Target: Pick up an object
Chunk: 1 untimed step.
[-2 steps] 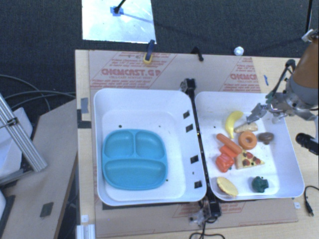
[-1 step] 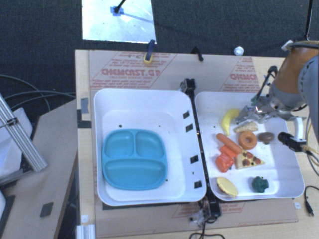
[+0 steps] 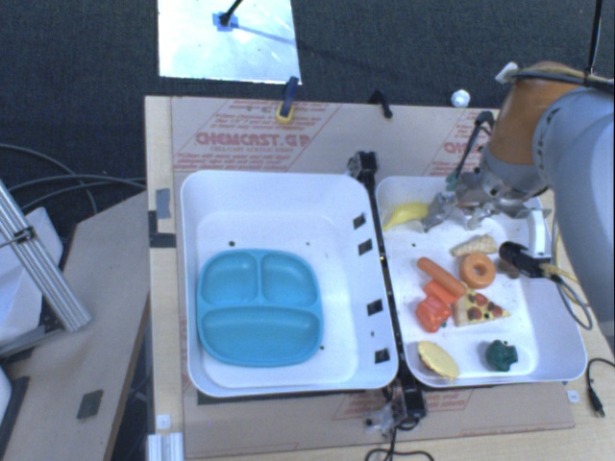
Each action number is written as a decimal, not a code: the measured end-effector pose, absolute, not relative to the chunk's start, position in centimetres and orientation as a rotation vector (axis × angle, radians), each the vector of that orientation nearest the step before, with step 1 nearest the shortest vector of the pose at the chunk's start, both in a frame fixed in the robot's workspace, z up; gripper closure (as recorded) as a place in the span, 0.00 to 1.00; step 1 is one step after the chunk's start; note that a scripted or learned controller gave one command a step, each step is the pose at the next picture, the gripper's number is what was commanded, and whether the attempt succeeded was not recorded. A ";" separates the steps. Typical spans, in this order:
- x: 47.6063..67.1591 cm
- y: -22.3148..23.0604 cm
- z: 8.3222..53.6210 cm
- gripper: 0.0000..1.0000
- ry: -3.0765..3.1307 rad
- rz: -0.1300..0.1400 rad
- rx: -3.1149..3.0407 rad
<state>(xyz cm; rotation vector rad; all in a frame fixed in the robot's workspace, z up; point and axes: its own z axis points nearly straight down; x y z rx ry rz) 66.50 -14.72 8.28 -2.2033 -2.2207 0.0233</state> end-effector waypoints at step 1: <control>59.6 -13.6 8.4 0.00 -2.219 0.003 -2.219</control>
